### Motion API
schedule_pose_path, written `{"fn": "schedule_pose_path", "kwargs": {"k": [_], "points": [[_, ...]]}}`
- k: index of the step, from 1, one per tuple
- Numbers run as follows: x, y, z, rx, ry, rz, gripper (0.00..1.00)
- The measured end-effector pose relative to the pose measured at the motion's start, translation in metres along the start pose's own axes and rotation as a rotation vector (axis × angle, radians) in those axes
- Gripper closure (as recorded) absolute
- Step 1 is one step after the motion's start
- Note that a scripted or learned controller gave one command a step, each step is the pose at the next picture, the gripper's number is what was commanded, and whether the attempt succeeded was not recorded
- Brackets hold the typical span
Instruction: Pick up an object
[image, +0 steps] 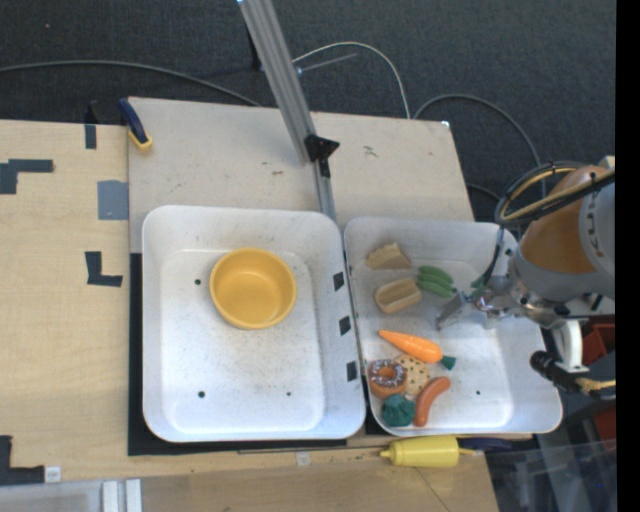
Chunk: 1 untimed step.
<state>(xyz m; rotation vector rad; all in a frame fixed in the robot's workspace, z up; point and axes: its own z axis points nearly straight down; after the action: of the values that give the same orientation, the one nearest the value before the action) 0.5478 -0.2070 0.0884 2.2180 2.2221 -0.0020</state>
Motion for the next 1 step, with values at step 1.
{"fn": "schedule_pose_path", "kwargs": {"k": [1], "points": [[0.0008,-0.0001,-0.0106,0.001,0.001,-0.001,1.0]]}}
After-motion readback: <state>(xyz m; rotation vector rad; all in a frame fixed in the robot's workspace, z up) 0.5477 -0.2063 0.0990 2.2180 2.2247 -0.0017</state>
